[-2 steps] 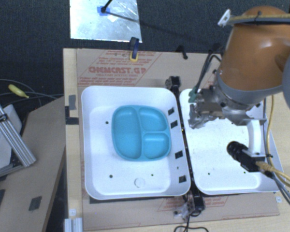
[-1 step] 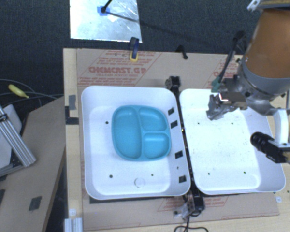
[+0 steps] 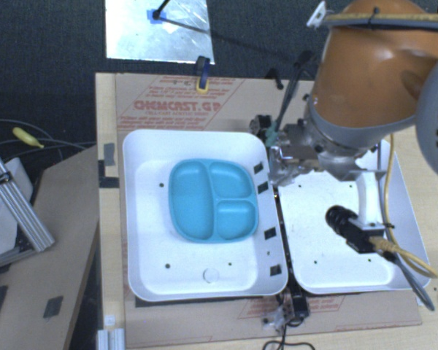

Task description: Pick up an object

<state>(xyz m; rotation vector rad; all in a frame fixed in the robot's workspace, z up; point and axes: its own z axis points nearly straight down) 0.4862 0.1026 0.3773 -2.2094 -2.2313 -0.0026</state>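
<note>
Hovering over the wall between the bins, the gripper (image 3: 279,159) stands just beside the plate (image 3: 213,199), which lies flat in the left bin (image 3: 150,268). We cannot tell its opening. We judge the plate's near rim the only graspable edge.

A divided plate (image 3: 212,199) lies at the centre of the left bin (image 3: 150,268), a small disc (image 3: 210,274) at its 6 o'clock. The right bin (image 3: 317,268) adjoins at 3 o'clock, the arm (image 3: 372,71) over that bin's 11 o'clock corner.
</note>
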